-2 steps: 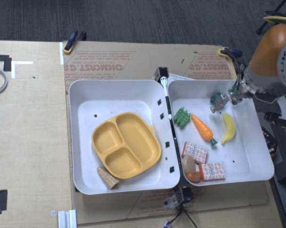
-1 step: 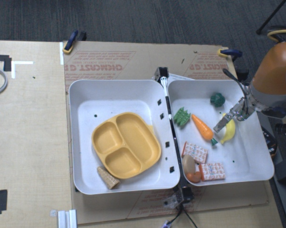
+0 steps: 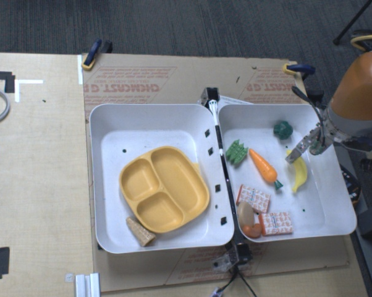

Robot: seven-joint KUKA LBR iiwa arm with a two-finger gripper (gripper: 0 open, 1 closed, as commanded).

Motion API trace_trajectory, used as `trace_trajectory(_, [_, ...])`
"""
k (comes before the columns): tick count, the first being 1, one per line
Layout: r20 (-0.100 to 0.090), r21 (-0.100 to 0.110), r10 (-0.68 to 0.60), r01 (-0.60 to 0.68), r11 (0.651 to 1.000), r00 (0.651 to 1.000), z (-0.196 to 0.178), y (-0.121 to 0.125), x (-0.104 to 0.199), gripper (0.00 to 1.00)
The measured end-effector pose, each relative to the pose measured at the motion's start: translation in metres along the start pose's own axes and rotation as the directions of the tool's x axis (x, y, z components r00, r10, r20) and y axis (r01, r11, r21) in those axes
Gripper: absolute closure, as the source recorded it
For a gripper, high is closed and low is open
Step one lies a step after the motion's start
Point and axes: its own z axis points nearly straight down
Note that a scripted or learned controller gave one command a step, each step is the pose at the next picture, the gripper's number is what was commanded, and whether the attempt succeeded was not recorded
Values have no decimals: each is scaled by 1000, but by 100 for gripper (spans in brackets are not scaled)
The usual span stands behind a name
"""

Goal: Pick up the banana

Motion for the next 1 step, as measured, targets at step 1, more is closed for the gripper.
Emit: trace_trajectory(1, [-2, 2, 53, -53, 999, 999, -68, 47, 47, 100])
